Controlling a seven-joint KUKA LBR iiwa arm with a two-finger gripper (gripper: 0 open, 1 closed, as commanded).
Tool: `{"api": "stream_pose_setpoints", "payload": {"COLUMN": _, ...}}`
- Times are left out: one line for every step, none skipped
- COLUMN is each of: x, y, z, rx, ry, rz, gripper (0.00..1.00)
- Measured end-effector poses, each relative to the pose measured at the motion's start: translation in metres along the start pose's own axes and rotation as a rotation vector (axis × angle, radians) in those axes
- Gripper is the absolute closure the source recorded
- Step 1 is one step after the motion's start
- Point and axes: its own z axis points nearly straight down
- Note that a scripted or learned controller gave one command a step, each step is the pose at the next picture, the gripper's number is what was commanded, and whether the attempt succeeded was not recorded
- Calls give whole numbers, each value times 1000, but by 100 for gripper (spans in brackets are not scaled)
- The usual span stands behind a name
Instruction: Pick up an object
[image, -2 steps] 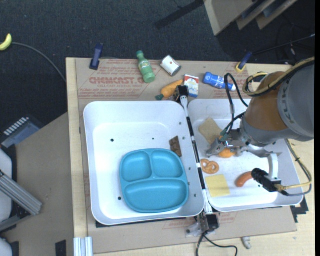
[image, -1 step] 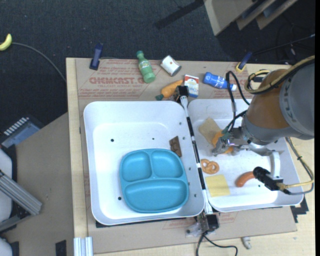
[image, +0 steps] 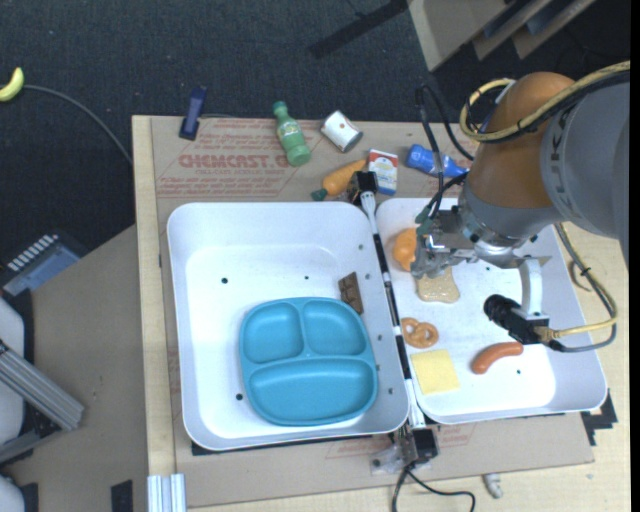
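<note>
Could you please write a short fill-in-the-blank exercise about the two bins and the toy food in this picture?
1. The blue divided plate lies in the ____ bin of the camera view.
2. The pretzel lies just above the ____ cheese slice.
3. The sausage lies in the ____ bin.
4. The gripper is above the tan bread slice, beside the ____ fruit.

Missing words: left; yellow; right; orange

Claw (image: 437, 262) over tan bread slice (image: 438, 289)
</note>
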Motion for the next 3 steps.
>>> {"api": "stream_pose_setpoints", "payload": {"x": -55, "y": 9, "z": -7, "rx": 1, "ry": -3, "rz": 4, "gripper": 100}}
{"api": "stream_pose_setpoints", "payload": {"x": -54, "y": 9, "z": -7, "rx": 1, "ry": -3, "rz": 3, "gripper": 0}}
{"api": "stream_pose_setpoints", "payload": {"x": -84, "y": -42, "z": 99, "rx": 1, "ry": -2, "rz": 5, "gripper": 0}}
